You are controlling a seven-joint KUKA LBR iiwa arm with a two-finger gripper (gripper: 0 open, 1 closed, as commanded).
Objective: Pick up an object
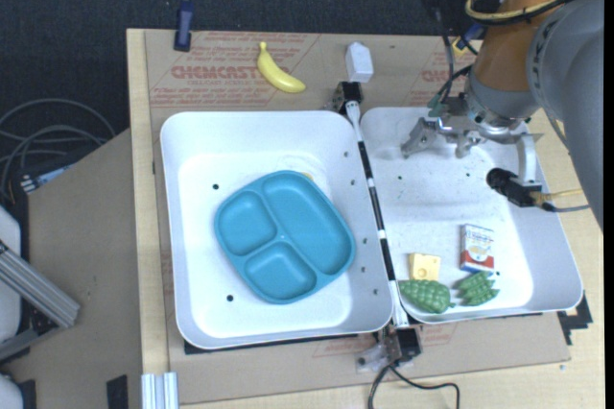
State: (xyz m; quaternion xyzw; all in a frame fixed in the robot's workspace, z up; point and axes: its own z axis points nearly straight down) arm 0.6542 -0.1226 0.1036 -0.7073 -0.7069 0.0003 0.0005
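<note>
1. Looking in from the near edge, I find two green toys in the near corner of the right-hand bin (552,263): a bumpy green toy (425,295) and a spiky green toy (476,288) just beside it.
2. Just behind the bumpy one lies a flat yellow block (425,265). A small red-and-white box (477,248) sits near it, behind the spiky toy. Any of these four could be the object to pick up, and all of them rest on the bin floor.
3. In the left-hand bin (182,205), a blue divided plate (281,234) with three compartments lies flat near the middle.
4. Farther back, the jaws hang over the far end of the right-hand bin. They are spread apart with nothing between them, and they are well apart from the four small things. The grey arm (561,52) reaches in from the right.
5. Beyond the bins, on the desk (221,71), I see a banana (279,71), a small white object (359,61) and a blue object (183,25) at the far left corner.
</note>
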